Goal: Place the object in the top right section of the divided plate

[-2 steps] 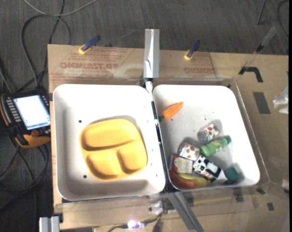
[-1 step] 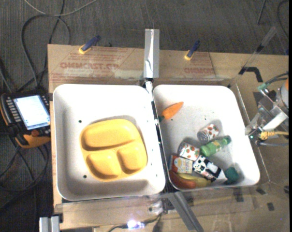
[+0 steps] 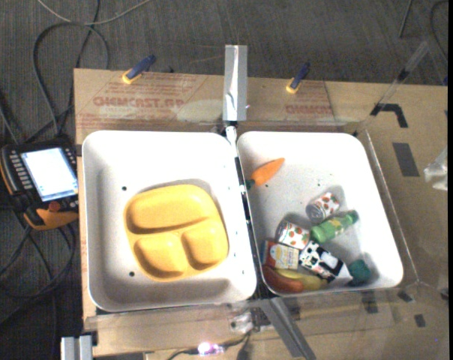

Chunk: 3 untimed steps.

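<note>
1. Camera view: two white bins sit side by side on the table, the left bin (image 3: 91, 223) and the right bin (image 3: 376, 201).
2. A yellow divided plate (image 3: 178, 229) lies in the middle of the left bin, tilted slightly.
3. An orange carrot (image 3: 265, 171) lies alone in the upper left of the right bin, near the shared wall.
4. In the lower part of the right bin lie a can (image 3: 324, 203), a green bottle (image 3: 334, 226), small cartons (image 3: 292, 236) and a banana (image 3: 294, 281), crowded together.
5. A pendant (image 3: 43, 175) rests at the frame's left.
6. The end effector's state: I cannot tell.
</note>
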Motion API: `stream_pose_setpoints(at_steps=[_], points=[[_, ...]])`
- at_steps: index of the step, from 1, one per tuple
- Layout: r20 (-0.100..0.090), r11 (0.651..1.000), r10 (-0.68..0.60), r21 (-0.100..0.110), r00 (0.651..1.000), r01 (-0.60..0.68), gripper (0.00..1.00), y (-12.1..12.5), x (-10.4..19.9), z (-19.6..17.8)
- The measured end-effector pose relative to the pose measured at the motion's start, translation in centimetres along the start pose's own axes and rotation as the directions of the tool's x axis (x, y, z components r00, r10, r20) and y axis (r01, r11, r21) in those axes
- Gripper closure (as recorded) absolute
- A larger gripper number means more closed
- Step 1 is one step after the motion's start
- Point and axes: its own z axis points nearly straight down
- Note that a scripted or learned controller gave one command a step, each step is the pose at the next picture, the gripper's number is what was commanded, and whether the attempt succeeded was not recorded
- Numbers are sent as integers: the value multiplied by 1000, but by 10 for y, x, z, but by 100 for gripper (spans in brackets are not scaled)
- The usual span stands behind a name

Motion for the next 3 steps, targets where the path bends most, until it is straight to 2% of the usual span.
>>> stream_pose_setpoints(at_steps=[1,2,3], points=[[0,997,81,0,997,-81,100,-3,3,-47],[1,1000,-8,3,1000,8,100,-93,83,18],[0,936,-352,-3,936,352,100,-51,45,-48]])
